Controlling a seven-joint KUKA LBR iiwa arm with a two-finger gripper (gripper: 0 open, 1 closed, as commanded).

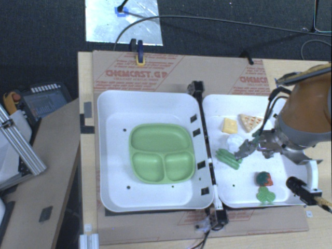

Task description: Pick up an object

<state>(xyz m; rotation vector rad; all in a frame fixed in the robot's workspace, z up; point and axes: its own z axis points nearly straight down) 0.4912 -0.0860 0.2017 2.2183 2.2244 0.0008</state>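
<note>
The right bin (228, 200) holds several small objects. A yellow block (230, 125) and a tan wedge (251, 122) lie near its far side. A green stick (227, 158) lies left of centre, with a small white piece (234, 140) just above it. A red and green piece (264, 178) and a flat green leaf shape (265, 195) sit near the front. My gripper (243, 150) hangs low over the bin, right beside the green stick's right end and the white piece. Nothing visibly hangs from it.
The left bin (111, 139) carries a green divided plate (161, 152). A black divider clip strip (202, 139) runs between the bins. The arm's orange and grey body (306, 113) covers the right bin's right side. A grey device (44, 102) sits off the bench at left.
</note>
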